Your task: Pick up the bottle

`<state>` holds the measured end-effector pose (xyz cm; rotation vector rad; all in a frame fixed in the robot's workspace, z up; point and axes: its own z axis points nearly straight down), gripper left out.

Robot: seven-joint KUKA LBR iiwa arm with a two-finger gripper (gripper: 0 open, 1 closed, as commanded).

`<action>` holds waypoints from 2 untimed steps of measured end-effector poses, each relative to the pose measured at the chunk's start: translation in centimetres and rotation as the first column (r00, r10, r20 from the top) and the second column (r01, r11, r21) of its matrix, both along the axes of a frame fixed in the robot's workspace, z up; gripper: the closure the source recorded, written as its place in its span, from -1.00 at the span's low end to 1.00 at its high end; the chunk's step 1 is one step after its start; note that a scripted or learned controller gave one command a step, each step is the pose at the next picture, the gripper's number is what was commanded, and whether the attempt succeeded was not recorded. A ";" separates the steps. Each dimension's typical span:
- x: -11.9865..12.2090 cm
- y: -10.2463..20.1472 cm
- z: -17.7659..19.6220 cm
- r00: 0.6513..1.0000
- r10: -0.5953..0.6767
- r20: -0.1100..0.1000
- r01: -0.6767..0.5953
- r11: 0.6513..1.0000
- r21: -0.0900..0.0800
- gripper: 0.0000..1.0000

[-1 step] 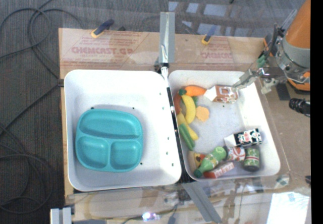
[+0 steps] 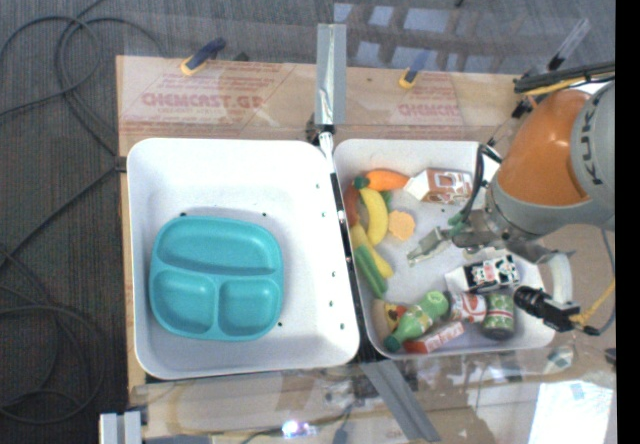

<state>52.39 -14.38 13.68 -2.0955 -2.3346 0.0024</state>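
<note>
Two white bins sit side by side on a bench. Left bin (image 2: 150, 172): holds a teal tray (image 2: 216, 277) with three compartments, lying flat toward the near side. Right bin (image 2: 400, 154): holds a crowd of small items. Along its left wall lie a carrot (image 2: 386, 179) at the far end, a banana (image 2: 375, 214) just nearer, and a green vegetable (image 2: 370, 270) nearer still; a round orange slice (image 2: 401, 225) lies just right of the banana. A small carton (image 2: 441, 186) rests by the far wall.

Bottle (image 2: 420, 318): green, lying on its side in the near part of the right bin, tilted with one end toward the near-left corner. A red packet (image 2: 440, 337) touches it on the near side; a can (image 2: 470, 308) lies just right of it, and a dark green can (image 2: 499, 315) lies further right. A black-and-white carton (image 2: 487, 273) lies beyond the cans.

Arm (image 2: 548, 164): enters from the right, its orange band over the far-right part of the right bin. Gripper (image 2: 445, 235): above the middle of the right bin, between the small carton and the bottle, apart from the bottle; how far its jaws stand apart cannot be told, and nothing is seen in its grasp.
</note>
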 end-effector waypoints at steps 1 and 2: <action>-3.2 -2.4 -4.6 0.993 0.111 0.024 -0.111 0.994 -0.004 -1.00; -3.2 -2.4 -3.6 0.993 0.111 0.025 -0.111 0.994 -0.005 1.00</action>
